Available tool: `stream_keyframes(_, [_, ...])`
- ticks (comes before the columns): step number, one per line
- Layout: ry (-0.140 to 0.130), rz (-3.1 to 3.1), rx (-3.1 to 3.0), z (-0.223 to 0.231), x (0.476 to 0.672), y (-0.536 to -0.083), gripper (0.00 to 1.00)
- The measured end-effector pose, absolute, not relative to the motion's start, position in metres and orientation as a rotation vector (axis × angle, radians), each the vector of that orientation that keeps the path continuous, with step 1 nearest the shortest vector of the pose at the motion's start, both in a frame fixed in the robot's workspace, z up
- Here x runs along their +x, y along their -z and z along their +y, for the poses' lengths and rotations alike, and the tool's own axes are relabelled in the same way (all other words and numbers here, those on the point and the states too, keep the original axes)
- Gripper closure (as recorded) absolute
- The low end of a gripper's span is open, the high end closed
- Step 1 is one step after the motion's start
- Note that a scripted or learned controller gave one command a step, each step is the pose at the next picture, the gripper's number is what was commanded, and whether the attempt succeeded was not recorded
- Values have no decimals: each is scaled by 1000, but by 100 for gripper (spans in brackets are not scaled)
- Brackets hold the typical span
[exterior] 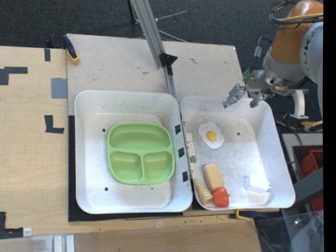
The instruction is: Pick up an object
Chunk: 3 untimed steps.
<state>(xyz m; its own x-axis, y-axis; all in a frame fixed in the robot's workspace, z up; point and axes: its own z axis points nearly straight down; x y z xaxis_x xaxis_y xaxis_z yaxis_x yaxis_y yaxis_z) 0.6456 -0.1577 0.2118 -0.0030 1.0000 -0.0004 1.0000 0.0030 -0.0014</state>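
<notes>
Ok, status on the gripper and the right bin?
Gripper open, over right bin's far edge, holding nothing. Fried egg nearest; bread roll, tomato near front. Path clear.

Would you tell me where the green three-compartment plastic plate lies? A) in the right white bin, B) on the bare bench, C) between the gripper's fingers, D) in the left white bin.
D: the green three-compartment plastic plate lies flat in the left white bin, far from the gripper.

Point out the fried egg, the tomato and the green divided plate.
fried egg [211, 136]: camera view, on its yolk.
tomato [221, 197]: camera view, on its red middle.
green divided plate [137, 139]: camera view, in its top compartment.
</notes>
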Motion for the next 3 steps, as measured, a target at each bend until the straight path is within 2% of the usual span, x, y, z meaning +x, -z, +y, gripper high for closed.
stream_keyframes(1, [-3,-2224,-2218,-158,646,-212,0])
stream_keyframes(3, [-8,-2221,-2216,-149,647,-120,0])
